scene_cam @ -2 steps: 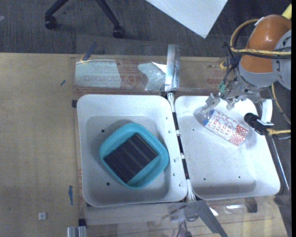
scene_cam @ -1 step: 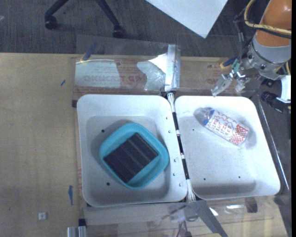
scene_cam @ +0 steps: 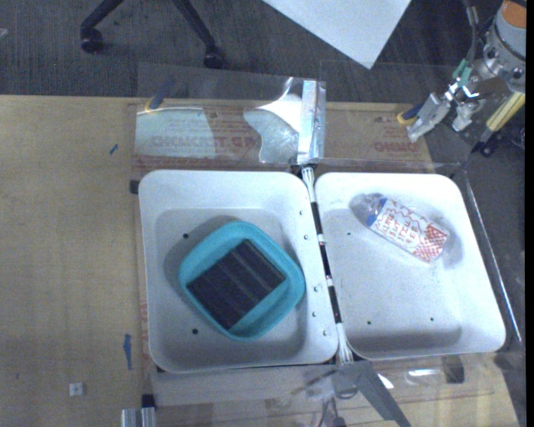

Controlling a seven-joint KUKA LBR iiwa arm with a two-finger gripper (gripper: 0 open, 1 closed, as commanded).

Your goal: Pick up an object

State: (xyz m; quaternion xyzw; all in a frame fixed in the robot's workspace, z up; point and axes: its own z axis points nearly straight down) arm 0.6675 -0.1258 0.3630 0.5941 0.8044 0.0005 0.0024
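A teal square dish with a dark ridged insert lies tilted in the left white bin, near its middle. In the far half of the right white bin lies a clear-wrapped packet with a red and white pattern. My gripper hangs beyond the right bin's far right corner, outside both bins and well away from the packet. It is open, and nothing sits between its fingers.
Behind the left bin, a clear plastic sheet lies over printed cardboard. Past the bench, a white sheet rests on the dark floor, with a chair base at far left. Bare wooden bench stretches left of the bins.
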